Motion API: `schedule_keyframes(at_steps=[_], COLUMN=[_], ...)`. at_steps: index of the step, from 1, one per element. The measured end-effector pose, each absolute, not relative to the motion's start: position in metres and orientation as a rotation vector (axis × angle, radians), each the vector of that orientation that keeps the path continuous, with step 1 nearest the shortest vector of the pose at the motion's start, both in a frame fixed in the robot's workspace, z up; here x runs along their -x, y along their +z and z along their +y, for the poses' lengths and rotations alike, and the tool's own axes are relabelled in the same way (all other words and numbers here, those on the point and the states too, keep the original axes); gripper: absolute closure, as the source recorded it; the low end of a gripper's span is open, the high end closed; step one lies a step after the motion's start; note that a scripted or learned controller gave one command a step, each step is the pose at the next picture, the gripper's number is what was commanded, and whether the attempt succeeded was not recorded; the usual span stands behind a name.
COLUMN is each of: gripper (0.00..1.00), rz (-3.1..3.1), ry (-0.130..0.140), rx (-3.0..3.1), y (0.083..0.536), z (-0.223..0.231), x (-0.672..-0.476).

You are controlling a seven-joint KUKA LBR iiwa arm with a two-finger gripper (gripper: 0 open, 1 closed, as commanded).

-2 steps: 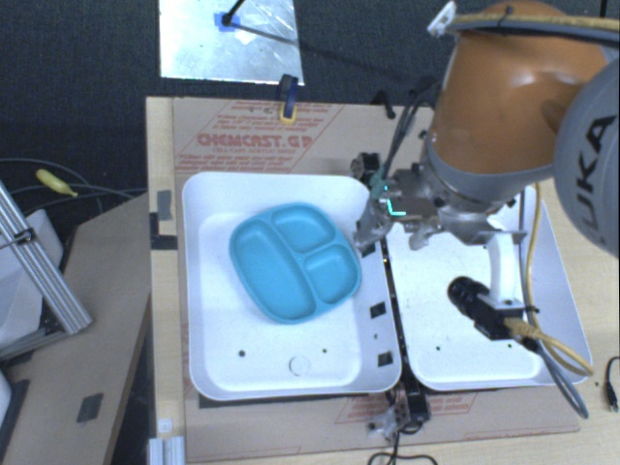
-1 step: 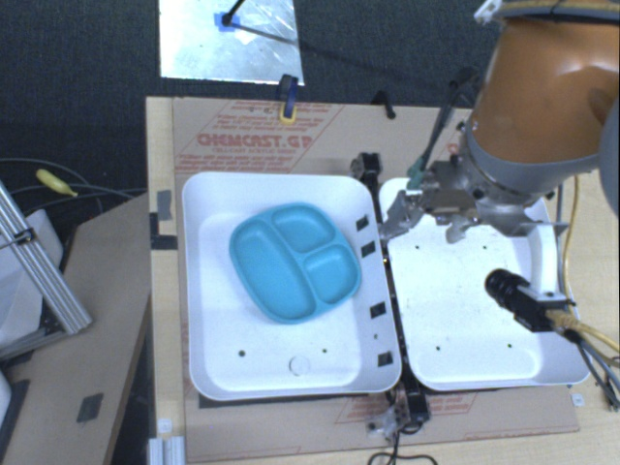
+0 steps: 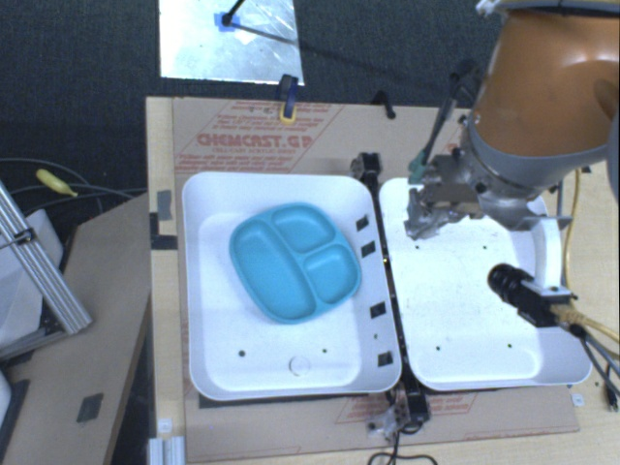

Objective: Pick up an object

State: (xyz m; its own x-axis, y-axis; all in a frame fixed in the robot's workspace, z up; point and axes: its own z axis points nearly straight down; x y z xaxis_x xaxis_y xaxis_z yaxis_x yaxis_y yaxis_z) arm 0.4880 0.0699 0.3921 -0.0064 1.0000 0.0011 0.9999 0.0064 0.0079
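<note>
Two shallow white bins sit side by side on a worktop (image 3: pixel 242 129) covered with a brown sheet printed in red letters. The left bin (image 3: pixel 208 260) holds a light blue divided plate (image 3: pixel 291 260), lying flat near the bin's middle and slightly tilted in plan, with one large compartment toward the left and two smaller ones toward the right; it touches none of the walls. A faint round mark lies on the bin floor near the front wall, below the plate. The right bin (image 3: pixel 475 356) shows a bare, lightly speckled floor. The arm (image 3: pixel 552 76) reaches in from the right, its orange band large in the upper right corner, and the gripper (image 3: pixel 423 223) hangs over the back left part of the right bin, close to the dividing wall between the bins; whether its fingers are apart or closed cannot be told, and nothing is seen between them. A black cylindrical part (image 3: pixel 523 294) juts over the right bin's right side. Black clips (image 3: pixel 373 250) line the seam between the bins. Behind the worktop lies a shiny sheet (image 3: pixel 194 27).
</note>
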Motion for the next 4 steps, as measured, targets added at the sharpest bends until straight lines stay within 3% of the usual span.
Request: schedule_keyframes(at_steps=[1, 2, 3, 4], gripper=[1.0, 0.0, 1.0, 1.0], rz=[2.227, 2.225, 2.229, 2.235], ry=[0.012, 0.004, 0.01, 0.004], rx=[-2.211, -2.216, -2.209, -2.209], y=[0.451, 0.448, 0.459, 0.442], z=[0.098, 0.097, 0.097, 0.178], x=[-0.487, -0.487, -0.487, -0.499])
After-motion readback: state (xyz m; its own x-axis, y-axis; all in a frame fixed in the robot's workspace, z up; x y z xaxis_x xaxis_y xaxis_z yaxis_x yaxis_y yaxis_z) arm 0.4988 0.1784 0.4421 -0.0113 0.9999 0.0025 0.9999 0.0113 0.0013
